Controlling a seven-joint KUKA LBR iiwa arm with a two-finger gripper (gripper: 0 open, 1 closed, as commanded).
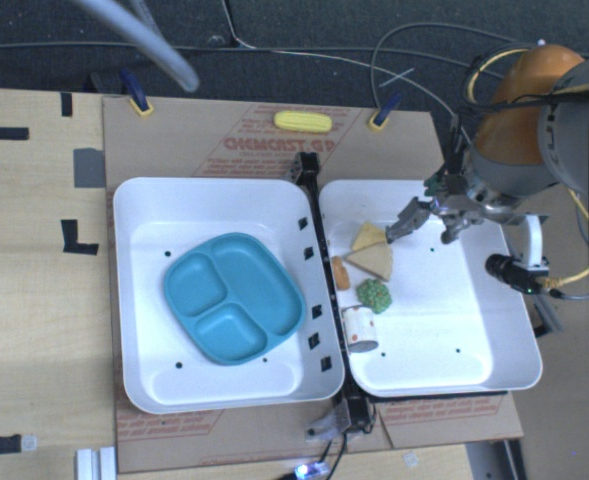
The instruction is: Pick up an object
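Overhead, a blue divided plate (234, 298) lies in the left bin (134, 268). Against the right bin's (494, 348) left wall sit a tan wedge (372, 258), a green lump (375, 294) at its 6 o'clock, and a small can (359, 330) below. At the wedge's 2 o'clock hovers the gripper (429, 223), fingers spread, holding nothing.

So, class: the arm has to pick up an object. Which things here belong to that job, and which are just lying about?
Belong to the job:
- gripper
- sandwich wedge
- green broccoli-like piece
- small can
- orange piece
- right bin

Just lying about:
- blue divided plate
- left bin
- yellow piece on the cardboard behind the bins
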